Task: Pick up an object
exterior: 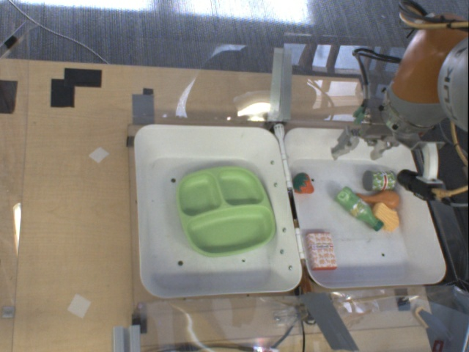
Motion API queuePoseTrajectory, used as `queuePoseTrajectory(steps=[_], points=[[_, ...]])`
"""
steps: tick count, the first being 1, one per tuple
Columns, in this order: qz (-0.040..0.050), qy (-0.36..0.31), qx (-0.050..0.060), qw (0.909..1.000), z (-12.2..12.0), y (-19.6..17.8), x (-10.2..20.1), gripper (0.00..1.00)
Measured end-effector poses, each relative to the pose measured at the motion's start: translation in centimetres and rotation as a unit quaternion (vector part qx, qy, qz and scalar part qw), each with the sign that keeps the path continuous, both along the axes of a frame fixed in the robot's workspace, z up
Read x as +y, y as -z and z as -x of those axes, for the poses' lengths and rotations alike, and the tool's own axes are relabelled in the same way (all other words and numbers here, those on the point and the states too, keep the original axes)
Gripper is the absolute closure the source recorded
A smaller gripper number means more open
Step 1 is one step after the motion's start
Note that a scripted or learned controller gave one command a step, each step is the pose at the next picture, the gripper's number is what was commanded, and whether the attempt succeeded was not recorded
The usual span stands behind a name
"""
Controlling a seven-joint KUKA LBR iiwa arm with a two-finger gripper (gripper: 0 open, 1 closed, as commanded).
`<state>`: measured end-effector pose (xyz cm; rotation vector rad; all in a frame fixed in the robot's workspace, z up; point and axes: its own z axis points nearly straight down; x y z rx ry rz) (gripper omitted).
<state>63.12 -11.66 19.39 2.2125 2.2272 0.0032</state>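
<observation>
My gripper [362,149] hangs over the back of the right bin [418,270], its two grey fingers spread apart with nothing between them. Below it in that bin lie a small green can [379,180], an orange carrot-like piece [382,195], a green bottle [358,207] and a yellow wedge [388,216]. A red strawberry-like toy [302,183] sits near the bin's left wall. A pink-and-white box [321,250] lies at the front left of the bin.
The left bin [157,270] holds a green divided plate [226,210]. A metal divider [282,94] rises between the bins at the back. The orange-banded arm [425,68] enters from the upper right.
</observation>
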Motion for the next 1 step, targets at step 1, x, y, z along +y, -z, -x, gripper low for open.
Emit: queuePoseTrajectory(steps=[1], points=[[0.0002,-0.01,-0.001,0.9999,-1.52,9.77,0.99,0.0]])
